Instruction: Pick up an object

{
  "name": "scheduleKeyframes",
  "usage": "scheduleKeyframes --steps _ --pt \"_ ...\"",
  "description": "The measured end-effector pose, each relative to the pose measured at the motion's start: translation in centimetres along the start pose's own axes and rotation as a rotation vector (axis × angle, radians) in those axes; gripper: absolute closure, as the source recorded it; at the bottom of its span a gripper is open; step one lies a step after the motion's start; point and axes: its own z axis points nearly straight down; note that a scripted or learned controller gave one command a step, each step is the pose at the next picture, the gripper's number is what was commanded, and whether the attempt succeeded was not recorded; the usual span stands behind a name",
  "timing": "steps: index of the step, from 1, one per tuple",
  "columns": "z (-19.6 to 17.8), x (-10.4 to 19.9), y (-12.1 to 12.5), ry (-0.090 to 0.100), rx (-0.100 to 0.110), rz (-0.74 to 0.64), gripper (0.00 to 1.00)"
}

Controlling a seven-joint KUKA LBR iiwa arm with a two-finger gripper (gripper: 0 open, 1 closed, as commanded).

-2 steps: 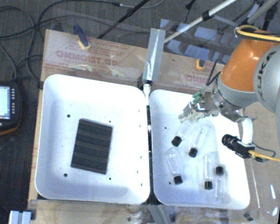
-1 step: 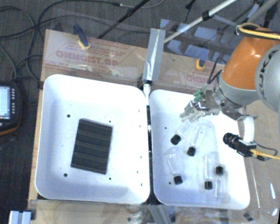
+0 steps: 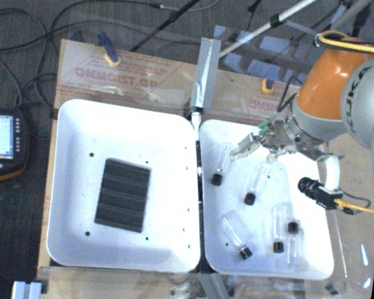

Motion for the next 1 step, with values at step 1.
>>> scheduleKeyframes --steps 1 --pt "9.91 -2.85 -0.35 -0.001 -0.001 0.000 0.00"
